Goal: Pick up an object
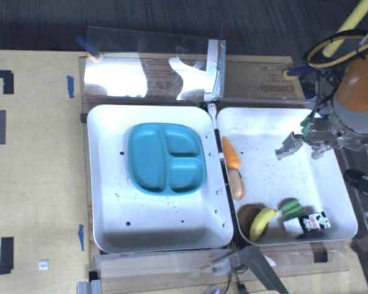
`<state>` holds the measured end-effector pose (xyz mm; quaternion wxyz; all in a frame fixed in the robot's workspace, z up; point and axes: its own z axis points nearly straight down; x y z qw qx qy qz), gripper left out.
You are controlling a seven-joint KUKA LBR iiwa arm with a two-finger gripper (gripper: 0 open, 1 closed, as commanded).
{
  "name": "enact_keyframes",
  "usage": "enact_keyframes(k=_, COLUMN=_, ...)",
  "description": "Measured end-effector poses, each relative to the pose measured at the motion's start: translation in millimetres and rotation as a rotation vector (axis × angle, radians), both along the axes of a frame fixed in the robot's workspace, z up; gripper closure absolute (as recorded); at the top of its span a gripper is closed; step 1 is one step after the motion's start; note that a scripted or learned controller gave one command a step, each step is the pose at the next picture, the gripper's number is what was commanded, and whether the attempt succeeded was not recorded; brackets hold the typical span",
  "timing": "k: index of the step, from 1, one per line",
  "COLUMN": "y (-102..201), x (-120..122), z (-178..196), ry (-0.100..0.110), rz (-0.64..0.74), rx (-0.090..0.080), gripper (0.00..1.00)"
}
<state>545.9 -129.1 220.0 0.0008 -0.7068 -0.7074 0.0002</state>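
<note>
My gripper (302,147) hangs over the right bin (264,124), fingers (286,149) spread apart and holding nothing, clear of the bin floor. The pickable things crowd the bin's near and left edges: a carrot (231,155) along the divider, a banana (262,222), a green item (289,207), a small black-and-white box (313,223). The blue sectioned plate (167,158) sits alone in the left bin (104,182).

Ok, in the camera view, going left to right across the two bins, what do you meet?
Blue divided tray in the left bin → carrot by the right bin's left wall → banana → green vegetable → black-and-white box. The gripper hangs above the right bin's far part.
</note>
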Motion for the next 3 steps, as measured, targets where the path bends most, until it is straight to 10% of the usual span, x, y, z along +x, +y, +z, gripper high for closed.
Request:
enact_keyframes(k=1, y=58, x=21, z=-38, ry=0.005, rz=-0.017, rx=0.002, gripper=0.00)
enact_keyframes(k=2, y=36, x=-35, z=-132, ry=-0.007, rz=0.004, rx=-0.001, gripper=0.00)
enact_keyframes(k=3, y=1, x=41, z=-133, ry=-0.008, rz=0.062, rx=-0.003, gripper=0.00)
